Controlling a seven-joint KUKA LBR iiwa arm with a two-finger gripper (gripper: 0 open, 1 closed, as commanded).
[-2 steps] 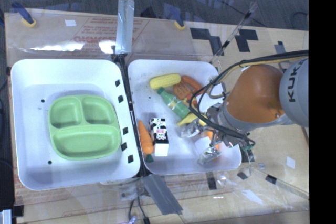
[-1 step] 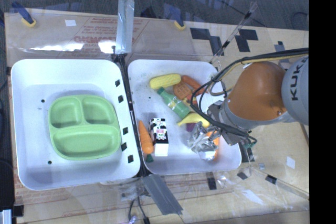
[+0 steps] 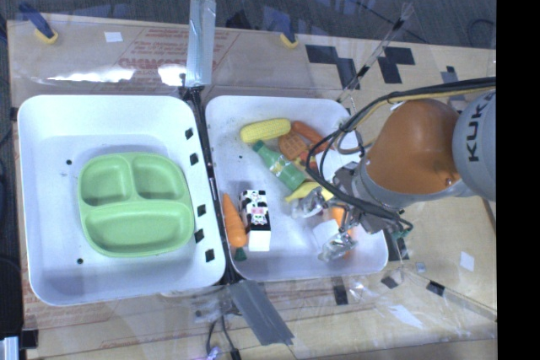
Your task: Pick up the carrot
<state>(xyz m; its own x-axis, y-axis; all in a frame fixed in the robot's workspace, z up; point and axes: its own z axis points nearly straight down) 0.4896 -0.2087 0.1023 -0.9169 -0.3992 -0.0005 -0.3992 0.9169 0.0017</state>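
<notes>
Right bin (image 3: 221, 118): the carrot (image 3: 233, 220) lies along the left wall, just beside a cow-patterned carton (image 3: 256, 217). The jaws (image 3: 337, 242) sit low near the bin's front right corner, well apart from the carrot; their opening cannot be told.

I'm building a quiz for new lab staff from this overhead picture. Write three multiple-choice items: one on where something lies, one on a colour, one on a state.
1. Where does the carrot lie?
A. On the green tray
B. By the left wall of the right bin
C. On the bench outside both bins

2. What colour is the divided tray in the left bin?
A. Green
B. Red
C. Blue

3. How does the carrot stand relative to the hand?
A. Between its fingers
B. Touching it
C. Apart from it

Key: 1 B, it lies along the right bin's left wall; 2 A, the tray is plainly light green; 3 C, the milk carton lies between them.
</notes>
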